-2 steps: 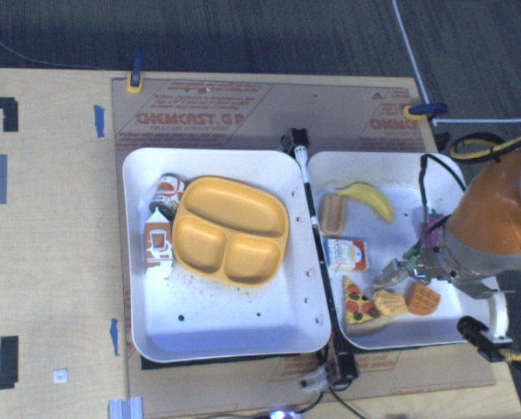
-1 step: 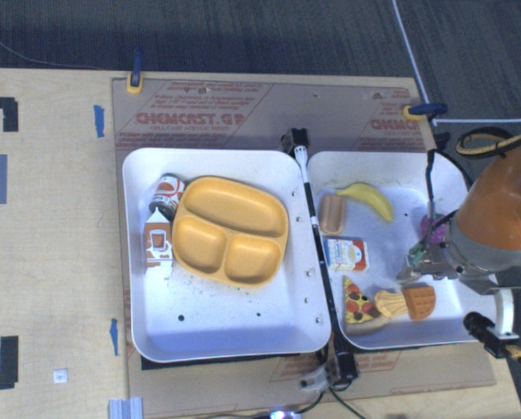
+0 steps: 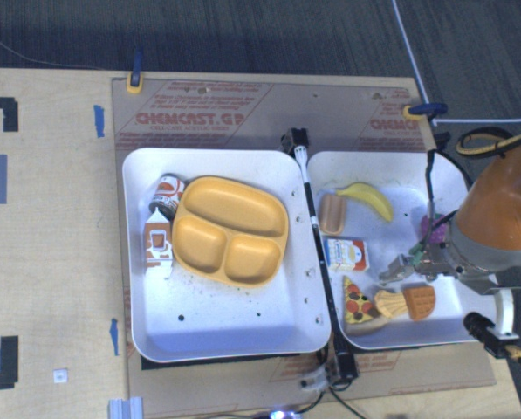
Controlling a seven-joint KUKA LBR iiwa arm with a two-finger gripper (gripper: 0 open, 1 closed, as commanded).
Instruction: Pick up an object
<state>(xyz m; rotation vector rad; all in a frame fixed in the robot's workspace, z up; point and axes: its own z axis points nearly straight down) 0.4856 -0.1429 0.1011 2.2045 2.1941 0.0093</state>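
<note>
The grey arm with its orange band [image 3: 503,208] is cut off at the three o'clock edge; the yellow divided plastic tray [image 3: 229,230] hides part of a small printed carton [image 3: 158,243] (label unreadable)

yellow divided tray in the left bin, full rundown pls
The yellow tray looks like matte moulded plastic with rounded corners: one long compartment along its far side, two smaller ones on the near side, nothing visible in them. It lies flat, open side up, slightly rotated, in the far half of the left bin. Its left edge overlaps or touches a small can and a carton.
</note>
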